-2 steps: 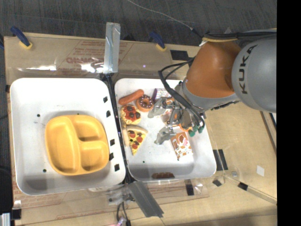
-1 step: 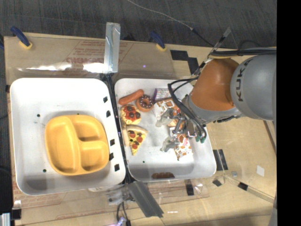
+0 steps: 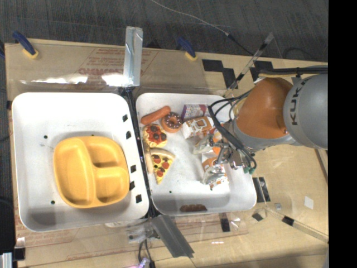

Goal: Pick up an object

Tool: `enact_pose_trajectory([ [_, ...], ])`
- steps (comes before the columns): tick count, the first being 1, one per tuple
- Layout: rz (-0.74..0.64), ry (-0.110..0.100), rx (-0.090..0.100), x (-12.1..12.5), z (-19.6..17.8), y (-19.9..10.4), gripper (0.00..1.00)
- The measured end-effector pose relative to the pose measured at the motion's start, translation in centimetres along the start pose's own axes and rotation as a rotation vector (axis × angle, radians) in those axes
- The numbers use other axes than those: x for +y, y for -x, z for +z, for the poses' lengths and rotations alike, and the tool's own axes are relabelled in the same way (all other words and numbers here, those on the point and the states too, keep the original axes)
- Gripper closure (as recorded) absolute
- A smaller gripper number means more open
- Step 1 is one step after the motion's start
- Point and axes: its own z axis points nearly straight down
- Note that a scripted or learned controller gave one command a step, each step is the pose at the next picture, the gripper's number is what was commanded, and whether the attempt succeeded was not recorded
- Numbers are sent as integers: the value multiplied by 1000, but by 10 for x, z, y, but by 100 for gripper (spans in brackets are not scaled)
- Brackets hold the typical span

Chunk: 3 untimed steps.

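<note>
The right bin [image 3: 184, 197] holds toy food. A sausage [image 3: 155, 115] lies at its top left, with a chocolate donut [image 3: 172, 121] beside it. Below them sit a round fruit tart [image 3: 154, 134] and a pizza slice [image 3: 161, 163]. A purple packet [image 3: 194, 111] rests near the far wall. Several white and orange wrapped packets [image 3: 199, 128] crowd the right side of the bin. My gripper [image 3: 223, 156] reaches in from the right and sits low among these packets, over a crinkled one [image 3: 215, 175]. Cables and the wrist hide its tips.
The left bin [image 3: 33, 121] holds a yellow divided tray [image 3: 91, 171]. A black divider [image 3: 135, 144] runs between the bins. The grey arm with its orange band [image 3: 265, 113] hangs over the right bin's right wall. A brown patch [image 3: 193, 208] marks the near wall.
</note>
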Motion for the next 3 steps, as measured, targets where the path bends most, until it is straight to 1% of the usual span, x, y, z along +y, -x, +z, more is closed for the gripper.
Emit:
enact_pose_trajectory([
  [1,-64,-1,-3,-1,-1,56,0],
  [2,-69,-1,-4,1,-12,58,100],
  [3,42,-1,-6,37,-118,86,100],
])
